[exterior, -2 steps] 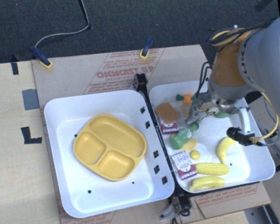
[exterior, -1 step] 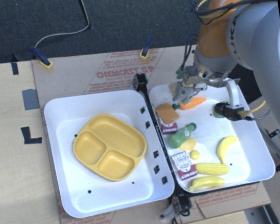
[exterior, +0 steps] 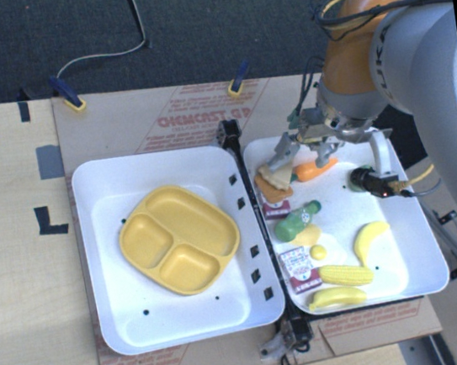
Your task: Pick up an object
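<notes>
Carrot [exterior: 315,169] at right bin [exterior: 412,273] far edge, between wide-open jaws [exterior: 303,156] of gripper, not yet clamped; probably chosen target.

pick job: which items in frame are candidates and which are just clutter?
In play:
gripper, above the right bin's far end
carrot
sandwich piece
green bottle
banana
corn cob
red-label packet

Lying about:
yellow divided tray in the left bin
yellow clamps
cable
</notes>
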